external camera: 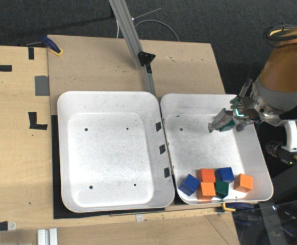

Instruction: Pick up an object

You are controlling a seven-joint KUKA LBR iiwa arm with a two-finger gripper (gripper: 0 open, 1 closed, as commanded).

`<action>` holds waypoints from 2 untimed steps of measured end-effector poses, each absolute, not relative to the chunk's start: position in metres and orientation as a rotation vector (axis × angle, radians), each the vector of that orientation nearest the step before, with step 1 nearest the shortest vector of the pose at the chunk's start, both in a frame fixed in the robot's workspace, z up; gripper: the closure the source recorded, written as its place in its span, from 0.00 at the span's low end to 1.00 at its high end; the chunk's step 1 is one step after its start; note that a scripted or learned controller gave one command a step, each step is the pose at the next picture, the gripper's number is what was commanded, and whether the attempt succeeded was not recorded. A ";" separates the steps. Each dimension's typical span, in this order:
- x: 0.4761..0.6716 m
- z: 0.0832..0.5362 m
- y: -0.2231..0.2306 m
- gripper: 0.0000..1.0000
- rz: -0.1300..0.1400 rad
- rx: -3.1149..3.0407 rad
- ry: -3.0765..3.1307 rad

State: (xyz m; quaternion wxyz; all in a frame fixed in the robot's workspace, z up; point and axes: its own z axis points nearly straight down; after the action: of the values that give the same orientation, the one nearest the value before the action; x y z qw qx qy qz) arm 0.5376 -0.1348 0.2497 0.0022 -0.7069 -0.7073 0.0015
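Wide open floor across the left bin (107, 147), nothing to dodge there. Over in the right bin (199, 147), the upper and middle floor lies bare, with the gripper (221, 123) hanging above its upper right part. The near end is crowded: blue cube (189, 184), orange cube (207, 175), another blue (225, 174), orange (207, 189), green (221, 188) packed touching, and an orange cube (244, 182) just beside them near the right wall. A slanted metal pole (130, 29) crosses above the bench behind both bins.
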 end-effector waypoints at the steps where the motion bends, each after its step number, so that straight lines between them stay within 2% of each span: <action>1: 0.538 0.252 -0.135 0.00 0.001 -2.218 -2.223; 2: 0.535 0.188 -0.131 0.00 0.008 -2.216 -2.217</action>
State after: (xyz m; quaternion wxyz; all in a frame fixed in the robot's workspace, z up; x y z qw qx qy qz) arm 0.5353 -0.1307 0.1879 0.0034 -0.7069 -0.7073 0.0025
